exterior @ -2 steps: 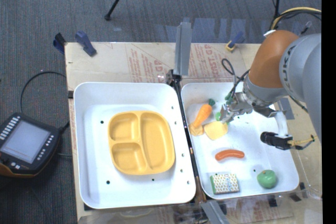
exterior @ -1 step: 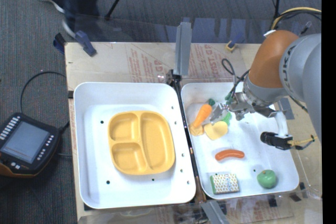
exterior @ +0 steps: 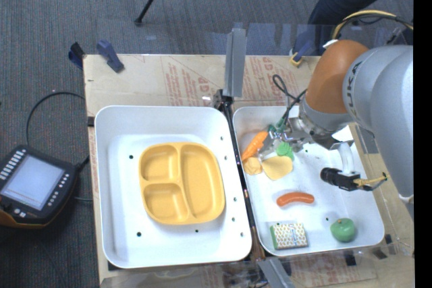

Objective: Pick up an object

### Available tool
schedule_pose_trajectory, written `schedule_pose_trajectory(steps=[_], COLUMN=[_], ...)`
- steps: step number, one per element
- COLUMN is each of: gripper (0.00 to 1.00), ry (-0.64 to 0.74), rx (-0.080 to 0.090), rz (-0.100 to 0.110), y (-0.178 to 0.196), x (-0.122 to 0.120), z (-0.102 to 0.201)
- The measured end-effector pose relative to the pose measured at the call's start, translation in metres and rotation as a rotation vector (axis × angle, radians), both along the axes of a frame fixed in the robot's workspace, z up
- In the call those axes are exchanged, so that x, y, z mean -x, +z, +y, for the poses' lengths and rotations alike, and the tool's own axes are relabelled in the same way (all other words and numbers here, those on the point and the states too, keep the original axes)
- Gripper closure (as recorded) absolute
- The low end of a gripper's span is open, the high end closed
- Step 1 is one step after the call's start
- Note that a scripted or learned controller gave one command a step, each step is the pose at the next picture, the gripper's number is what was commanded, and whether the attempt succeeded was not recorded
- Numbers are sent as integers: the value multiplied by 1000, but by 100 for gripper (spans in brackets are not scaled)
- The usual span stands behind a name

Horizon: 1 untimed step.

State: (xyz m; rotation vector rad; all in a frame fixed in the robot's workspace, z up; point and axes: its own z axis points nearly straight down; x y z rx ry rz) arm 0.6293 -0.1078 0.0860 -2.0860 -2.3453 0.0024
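Arm (exterior: 378, 91) bearing partial, unreadable lettering

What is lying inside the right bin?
In the right bin: a carrot, yellow pieces, a sausage, a green apple, a patterned block. The gripper covers whatever lies beneath it.

Glossy yellow plastic tray (exterior: 181, 183)

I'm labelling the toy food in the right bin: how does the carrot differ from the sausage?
The carrot is orange and tapers to a point; the sausage is redder, with rounded ends. The carrot lies at a slant near the bin's left wall, beside the end effector; the sausage lies nearly level, alone toward the middle. Both are long, slim toys resting on the floor of the right bin.
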Motion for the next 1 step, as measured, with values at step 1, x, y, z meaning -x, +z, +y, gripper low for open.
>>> schedule_pose_trajectory(steps=[1], gripper=[100], ry=[1], rx=[-1], rz=[2], y=[7], x=[-1], z=[0])
